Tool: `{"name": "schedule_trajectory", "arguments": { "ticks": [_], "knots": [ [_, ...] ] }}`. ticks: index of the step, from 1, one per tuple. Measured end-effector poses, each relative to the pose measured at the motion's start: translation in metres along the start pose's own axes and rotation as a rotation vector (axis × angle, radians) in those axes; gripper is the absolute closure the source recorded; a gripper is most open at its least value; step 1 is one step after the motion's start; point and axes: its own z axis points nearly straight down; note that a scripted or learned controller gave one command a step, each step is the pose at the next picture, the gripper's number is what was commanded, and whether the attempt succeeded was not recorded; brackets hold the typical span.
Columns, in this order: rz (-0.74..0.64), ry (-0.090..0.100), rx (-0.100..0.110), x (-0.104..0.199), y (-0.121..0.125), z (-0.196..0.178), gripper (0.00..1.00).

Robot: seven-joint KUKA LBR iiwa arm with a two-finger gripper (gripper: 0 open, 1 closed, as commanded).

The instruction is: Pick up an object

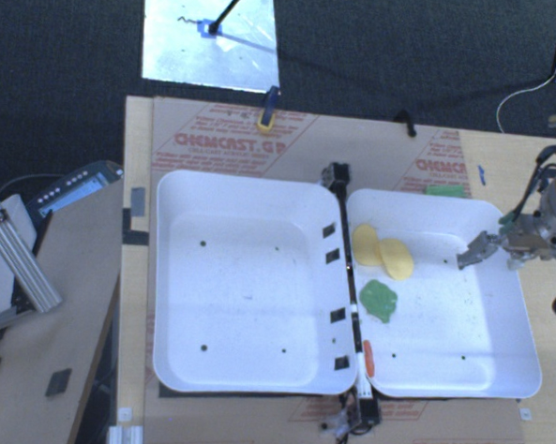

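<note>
In the right bin (494,370) two pale yellow pieces lie touching near the left wall: one (366,241) behind, the other (398,259) in front. A green lump (379,299) rests just in front of them. A thin orange object (368,357) lies along the bin's left edge by the divider. My gripper (478,248) hangs over the right bin's back right part, well to the right of the yellow pieces, with nothing seen between its fingers.
The left bin (185,351) sits beside the right one, joined by a black clipped divider (345,277). A yellow clip (265,122) and a green patch (446,190) lie on the cardboard behind the bins.
</note>
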Motion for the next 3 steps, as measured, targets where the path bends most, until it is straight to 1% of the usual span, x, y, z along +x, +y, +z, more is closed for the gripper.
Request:
{"name": "schedule_trajectory", "arguments": {
  "ticks": [1, 2, 3],
  "knots": [
    [-0.009, 0.005, 0.003, 0.082, 0.063, 0.13, 0.0],
    [-0.003, 0.0, -0.003, 0.076, 0.064, 0.112, 1.0],
    [-0.011, 0.003, -0.013, 0.158, 0.114, 0.016, 1.0]
  ]
}}
